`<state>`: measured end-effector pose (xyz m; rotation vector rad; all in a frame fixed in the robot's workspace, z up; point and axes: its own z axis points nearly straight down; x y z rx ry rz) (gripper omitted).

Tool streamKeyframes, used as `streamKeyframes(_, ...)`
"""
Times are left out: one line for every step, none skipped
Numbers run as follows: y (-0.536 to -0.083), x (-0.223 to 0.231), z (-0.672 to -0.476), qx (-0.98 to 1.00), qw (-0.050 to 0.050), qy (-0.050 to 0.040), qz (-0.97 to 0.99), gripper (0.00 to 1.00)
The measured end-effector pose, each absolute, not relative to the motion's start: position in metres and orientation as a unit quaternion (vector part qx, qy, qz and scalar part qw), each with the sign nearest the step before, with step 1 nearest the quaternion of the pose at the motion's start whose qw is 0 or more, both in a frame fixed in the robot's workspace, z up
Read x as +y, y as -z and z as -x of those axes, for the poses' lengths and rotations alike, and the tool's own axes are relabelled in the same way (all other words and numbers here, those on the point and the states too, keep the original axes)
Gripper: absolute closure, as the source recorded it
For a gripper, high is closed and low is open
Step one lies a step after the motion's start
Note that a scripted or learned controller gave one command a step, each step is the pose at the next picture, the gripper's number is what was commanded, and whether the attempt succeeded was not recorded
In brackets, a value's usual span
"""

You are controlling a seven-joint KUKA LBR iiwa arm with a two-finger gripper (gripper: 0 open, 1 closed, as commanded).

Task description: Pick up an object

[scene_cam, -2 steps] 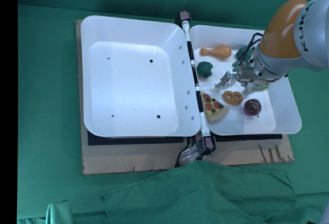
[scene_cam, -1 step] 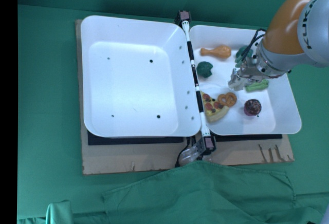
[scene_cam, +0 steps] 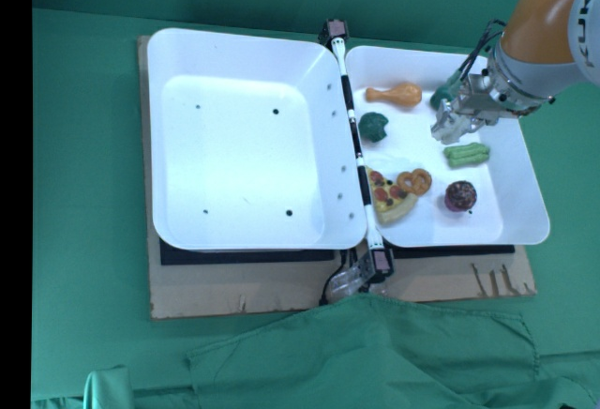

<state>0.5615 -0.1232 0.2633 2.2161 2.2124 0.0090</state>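
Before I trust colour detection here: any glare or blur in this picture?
Camera view: glare washes out the floor of the left bin; the right bin is evenly lit, its toy foods sharp with faint shadows; the gripper looks slightly soft.

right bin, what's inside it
Inside the right bin: a drumstick, broccoli, a green pickle, a pretzel, a pizza slice and a dark red ball. The gripper covers the floor beneath it.
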Motion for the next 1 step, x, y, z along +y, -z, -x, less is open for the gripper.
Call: streamKeyframes(-0.3294, -0.1282, -0.5618, 0.706, 0.006, -0.0031, -0.708, 1.00)
